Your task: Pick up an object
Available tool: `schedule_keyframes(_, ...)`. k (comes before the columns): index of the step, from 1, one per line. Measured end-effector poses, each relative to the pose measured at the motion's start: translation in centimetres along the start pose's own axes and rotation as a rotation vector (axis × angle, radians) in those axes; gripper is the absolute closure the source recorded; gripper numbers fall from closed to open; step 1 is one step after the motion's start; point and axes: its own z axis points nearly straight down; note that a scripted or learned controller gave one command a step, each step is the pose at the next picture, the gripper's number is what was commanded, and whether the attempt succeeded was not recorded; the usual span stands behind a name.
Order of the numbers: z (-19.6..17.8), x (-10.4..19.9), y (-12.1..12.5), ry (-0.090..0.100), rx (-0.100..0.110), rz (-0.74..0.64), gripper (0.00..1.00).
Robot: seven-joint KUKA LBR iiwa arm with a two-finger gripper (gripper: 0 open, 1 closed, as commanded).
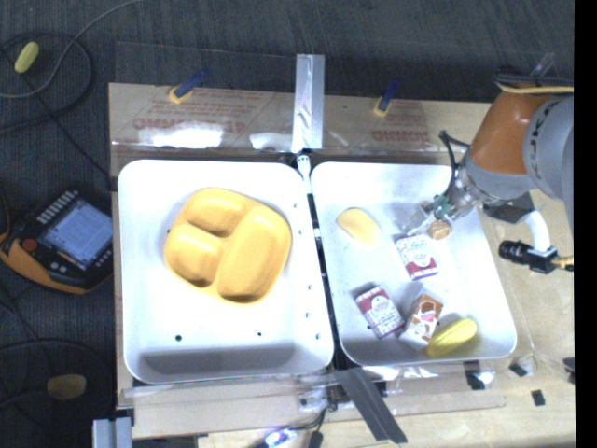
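Observation:
The right bin (pixel 485 278) holds a pale yellow oval piece (pixel 358 224), a red-and-white carton (pixel 417 255), a second carton (pixel 378 309), a third small carton (pixel 423 318) and a yellow banana-like piece (pixel 452 335). A small tan round object (pixel 439 231) lies near the bin's upper right. My gripper (pixel 438 209) reaches in from the right just above that tan object, below the arm's orange band (pixel 504 138). Nothing is visibly held. The left bin (pixel 149 343) contains a large yellow bread-shaped lump (pixel 227 244).
A divider ridge (pixel 317 250) separates the two bins. A handheld controller (pixel 65 241) lies on the floor at left. Blue and yellow clamps (pixel 187 86) sit along the bench's back edge. A black fitting (pixel 527 252) sticks out right of the bin.

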Motion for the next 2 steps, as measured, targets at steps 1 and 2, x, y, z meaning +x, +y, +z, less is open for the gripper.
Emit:
schedule_keyframes(1,-0.51,0.11,0.1,0.005,0.002,-0.002,1.0)
schedule_keyframes(2,-0.75,-0.36,0.22,0.012,0.019,0.316,1.0)
